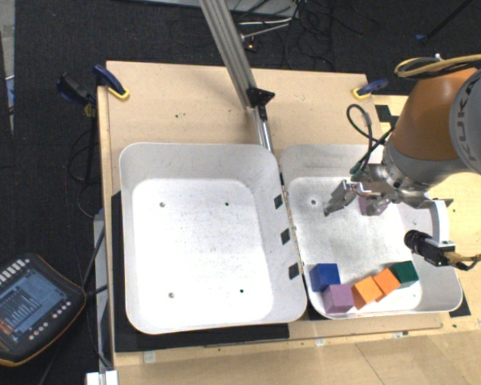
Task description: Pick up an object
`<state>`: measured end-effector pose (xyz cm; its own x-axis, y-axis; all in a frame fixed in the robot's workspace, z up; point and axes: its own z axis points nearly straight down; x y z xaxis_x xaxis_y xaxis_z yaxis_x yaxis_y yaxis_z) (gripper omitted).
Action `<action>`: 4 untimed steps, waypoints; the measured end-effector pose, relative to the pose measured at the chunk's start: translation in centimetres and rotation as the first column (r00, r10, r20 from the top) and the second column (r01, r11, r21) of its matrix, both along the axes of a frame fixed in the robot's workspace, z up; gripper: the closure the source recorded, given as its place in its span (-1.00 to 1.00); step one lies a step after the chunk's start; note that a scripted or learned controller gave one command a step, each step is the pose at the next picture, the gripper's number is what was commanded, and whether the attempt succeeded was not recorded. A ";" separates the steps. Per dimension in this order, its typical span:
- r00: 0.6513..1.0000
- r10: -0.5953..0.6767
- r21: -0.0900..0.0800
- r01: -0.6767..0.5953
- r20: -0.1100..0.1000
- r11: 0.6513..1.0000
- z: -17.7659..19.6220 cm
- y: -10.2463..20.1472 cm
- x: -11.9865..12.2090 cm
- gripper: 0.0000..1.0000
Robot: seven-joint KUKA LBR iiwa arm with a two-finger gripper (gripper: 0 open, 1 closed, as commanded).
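Teach pendant [20, 307]: nearest the camera, lying on the dark floor off the bench's near left corner, screen lit.
Bench front edge [224, 351]: pale wood, bare along the near side.
Blocks: four lie bunched against the near wall of the right bin [441, 299], likely slid there because that wall stops them. Purple block [339, 297] and blue block [324, 276] touch; orange block [368, 289] sits just beside the purple one; green block [402, 275] is next along to the right. Any of them would serve as the object to pick up.
Left bin [136, 239]: white, speckled floor with a few dark dots, its right rim overlapping the right bin's.
Gripper [345, 197]: above the far half of the right bin, well apart from the blocks, fingers spread and pointing left with nothing between them; a purplish part sits behind them at the wrist.
Arm [437, 131]: orange band, reaching in from the right, cables looped beside it.
Judgement: nothing is grasped yet; the gripper must come nearer and lower toward the cluster.
Far side: clamps at the bench's back corners, a slanted metal pole [228, 42], cables on black floor.
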<state>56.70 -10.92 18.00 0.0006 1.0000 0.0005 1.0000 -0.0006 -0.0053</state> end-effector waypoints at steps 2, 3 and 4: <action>1.000 -0.001 -0.001 0.001 0.007 1.000 -3.1 0.3 0.3 1.00; 1.000 0.004 -0.001 -0.004 0.012 1.000 2.7 1.3 0.5 1.00; 1.000 0.004 -0.002 -0.004 0.012 1.000 7.0 1.3 0.6 1.00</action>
